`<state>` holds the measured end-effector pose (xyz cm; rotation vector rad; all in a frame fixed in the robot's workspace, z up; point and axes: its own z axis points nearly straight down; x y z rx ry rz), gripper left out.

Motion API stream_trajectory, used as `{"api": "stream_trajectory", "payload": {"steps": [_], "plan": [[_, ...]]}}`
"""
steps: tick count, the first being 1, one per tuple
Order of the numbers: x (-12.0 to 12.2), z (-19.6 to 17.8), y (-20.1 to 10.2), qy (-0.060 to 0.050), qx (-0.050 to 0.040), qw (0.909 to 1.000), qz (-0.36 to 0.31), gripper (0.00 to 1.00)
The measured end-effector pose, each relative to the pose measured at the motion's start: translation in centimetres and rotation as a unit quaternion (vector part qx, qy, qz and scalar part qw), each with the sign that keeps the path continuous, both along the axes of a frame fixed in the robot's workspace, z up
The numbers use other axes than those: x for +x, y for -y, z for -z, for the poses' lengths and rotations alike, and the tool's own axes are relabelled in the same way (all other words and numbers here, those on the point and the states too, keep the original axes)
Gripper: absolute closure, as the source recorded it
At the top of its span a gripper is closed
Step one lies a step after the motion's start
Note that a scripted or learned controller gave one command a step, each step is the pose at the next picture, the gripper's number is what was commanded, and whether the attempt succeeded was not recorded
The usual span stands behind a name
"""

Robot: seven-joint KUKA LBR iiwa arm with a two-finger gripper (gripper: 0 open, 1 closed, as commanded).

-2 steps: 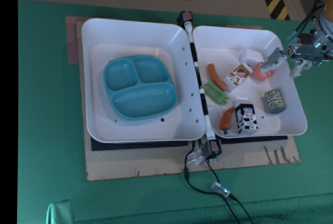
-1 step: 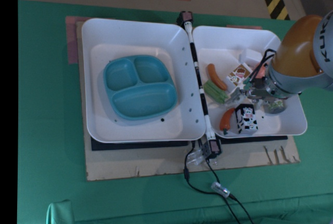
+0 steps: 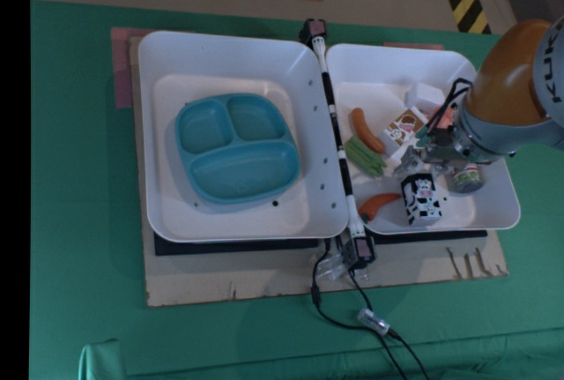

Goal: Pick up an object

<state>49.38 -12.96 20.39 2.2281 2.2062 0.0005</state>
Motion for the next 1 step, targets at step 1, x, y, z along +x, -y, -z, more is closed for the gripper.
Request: {"api": "stream_trajectory", "payload": {"steps": [1], "plan": [[-0.23,-10.76,3.13,-0.001,0.0001,1.0000,-0.002,1.00]]}}
